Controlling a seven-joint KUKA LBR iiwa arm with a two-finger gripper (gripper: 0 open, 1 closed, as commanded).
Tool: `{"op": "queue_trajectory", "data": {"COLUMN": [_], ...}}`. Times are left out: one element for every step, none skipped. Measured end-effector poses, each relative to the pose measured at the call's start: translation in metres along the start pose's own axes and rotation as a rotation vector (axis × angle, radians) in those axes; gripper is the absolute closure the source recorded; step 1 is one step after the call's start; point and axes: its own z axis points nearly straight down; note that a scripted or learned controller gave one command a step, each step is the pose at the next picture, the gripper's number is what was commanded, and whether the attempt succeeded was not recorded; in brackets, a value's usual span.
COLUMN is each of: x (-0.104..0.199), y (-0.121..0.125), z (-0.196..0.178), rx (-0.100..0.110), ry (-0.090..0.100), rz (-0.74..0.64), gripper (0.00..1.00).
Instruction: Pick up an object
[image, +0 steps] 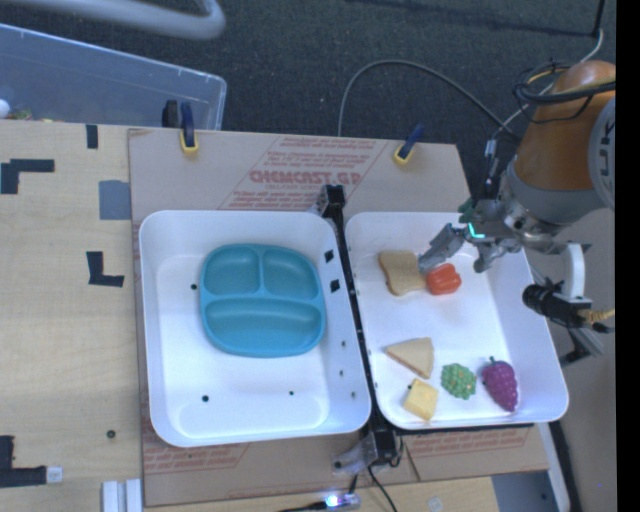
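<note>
I see my end effector (446, 252) low in the right bin (530, 340), just above the red tomato (444, 281) beside the bread (400, 272); I cannot tell its grip

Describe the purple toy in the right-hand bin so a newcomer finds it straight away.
Start at the right bin, the one holding the toy food rather than the blue divided plate. Go to its near right corner, where the bunch of grapes lies just right of a small green broccoli. It is the bin's one purple, knobbly piece; the pieces to its left are green, yellow or tan.
</note>
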Motion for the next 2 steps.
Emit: {"op": "queue_trajectory", "data": {"x": [0.000, -0.009], "y": [0.000, -0.006], "z": [0.000, 0.054], "rx": [0.000, 0.005], "ry": [0.000, -0.001], "rz": [0.000, 0.002], "gripper": [0.00, 0.00]}}
